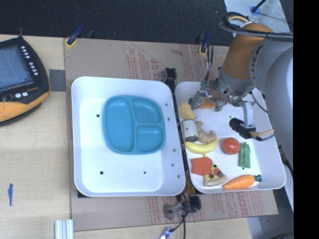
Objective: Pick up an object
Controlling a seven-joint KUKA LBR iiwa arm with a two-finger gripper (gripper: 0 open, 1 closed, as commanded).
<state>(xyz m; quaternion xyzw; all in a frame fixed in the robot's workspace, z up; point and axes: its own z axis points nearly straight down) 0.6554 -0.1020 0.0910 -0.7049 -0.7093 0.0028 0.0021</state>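
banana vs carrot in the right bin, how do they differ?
The banana is yellow and curved; the carrot is orange, straight and tapered, with a green end. The banana lies mid-bin by the left wall, touching other toys; the carrot lies at the near edge, beside the pizza slice. Both are toy foods lying flat in the right bin.

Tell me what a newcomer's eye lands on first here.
First, the light-blue divided plastic plate lying alone in the left white bin. Next, the toy food crowding the right white bin: a yellow banana, red tomato and orange carrot. The grey arm's hand hangs over that bin's far end.
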